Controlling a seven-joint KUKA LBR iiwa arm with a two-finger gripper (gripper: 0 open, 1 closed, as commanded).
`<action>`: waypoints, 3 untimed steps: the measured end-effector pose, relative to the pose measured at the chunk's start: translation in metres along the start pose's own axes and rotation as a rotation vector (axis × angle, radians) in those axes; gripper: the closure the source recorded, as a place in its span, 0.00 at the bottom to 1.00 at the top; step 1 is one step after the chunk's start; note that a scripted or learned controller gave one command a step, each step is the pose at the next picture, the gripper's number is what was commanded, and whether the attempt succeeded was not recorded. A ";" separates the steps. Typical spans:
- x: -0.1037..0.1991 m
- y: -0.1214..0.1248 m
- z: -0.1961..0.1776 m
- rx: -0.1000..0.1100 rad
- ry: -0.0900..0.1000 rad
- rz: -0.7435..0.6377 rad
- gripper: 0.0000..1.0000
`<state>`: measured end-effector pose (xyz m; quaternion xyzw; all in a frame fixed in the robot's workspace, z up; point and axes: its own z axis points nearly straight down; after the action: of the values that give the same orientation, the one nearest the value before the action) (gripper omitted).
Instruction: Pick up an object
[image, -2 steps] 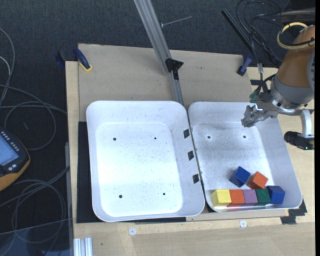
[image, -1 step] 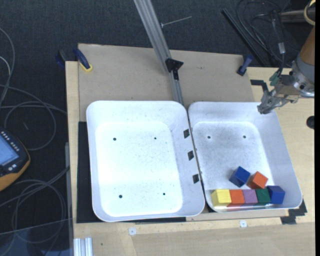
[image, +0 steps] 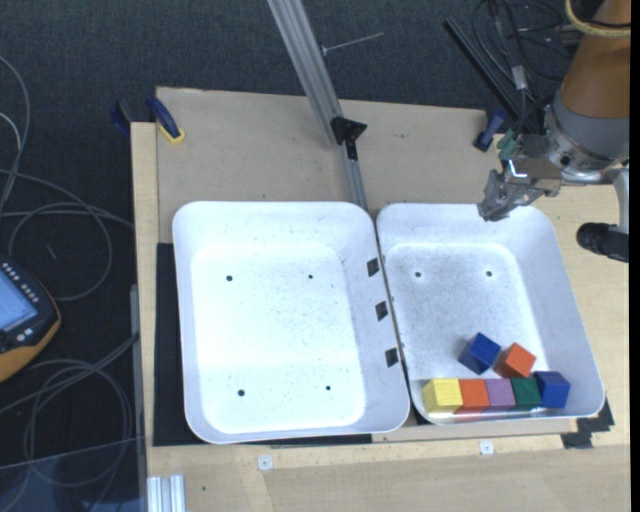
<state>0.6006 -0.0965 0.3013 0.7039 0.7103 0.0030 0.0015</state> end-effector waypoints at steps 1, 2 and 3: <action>0.054 0.006 -0.017 0.001 0.000 0.002 1.00; 0.089 -0.004 0.073 0.017 0.000 0.005 1.00; 0.077 0.022 0.064 0.003 -0.002 0.008 1.00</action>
<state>0.6218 -0.0196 0.2377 0.7069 0.7073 0.0010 0.0013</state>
